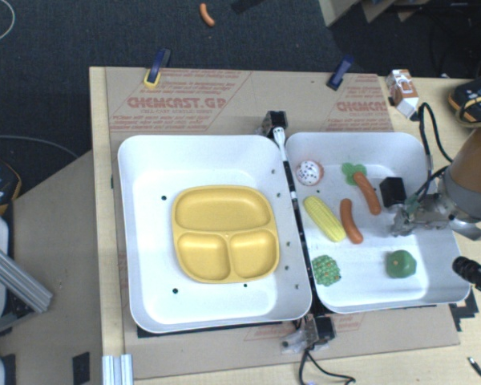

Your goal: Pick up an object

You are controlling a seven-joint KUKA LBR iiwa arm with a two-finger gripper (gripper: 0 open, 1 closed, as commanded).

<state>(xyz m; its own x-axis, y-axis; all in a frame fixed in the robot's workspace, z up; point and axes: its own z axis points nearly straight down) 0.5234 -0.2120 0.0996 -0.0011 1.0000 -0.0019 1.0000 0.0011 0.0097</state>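
- Here, my gripper [402,221] was in the view's right bin [433,295], near a sausage [350,220], with a green pepper [400,264] close by.
- I could not tell how far open it was, or whether it held anything.
- The risk, as I judged it: closing over bare floor would catch nothing, and a sideways drift could push the sausage against the corn [324,218].

"CHEMCAST GP" — on bench sheet [248,103]
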